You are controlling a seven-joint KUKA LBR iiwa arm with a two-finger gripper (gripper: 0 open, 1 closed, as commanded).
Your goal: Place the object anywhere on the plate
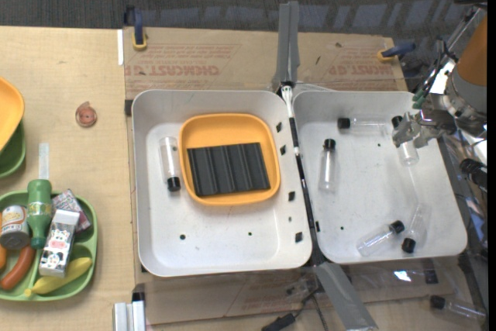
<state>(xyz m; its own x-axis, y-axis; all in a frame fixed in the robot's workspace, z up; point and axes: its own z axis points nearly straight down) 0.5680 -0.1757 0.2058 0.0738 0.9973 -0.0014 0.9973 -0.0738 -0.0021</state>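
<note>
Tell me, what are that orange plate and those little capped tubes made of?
The orange plate looks like matte moulded plastic: even colour, rounded rim, no glare. The dark ribbed insert on it could be rubber or plastic. The tubes, like the one in the left bin, look like clear plastic or glass, since the white bin shows through, with black caps.

Arm: one unit, largely cut off by the frame edge. Orange band on a rounded body section, pale grey casing below it. Wrist assembly of silver-grey metal with small dark fittings and a green detail. Thin dark and light cables run alongside. Gripper: metallic grey, compact, details too small to read.
</note>
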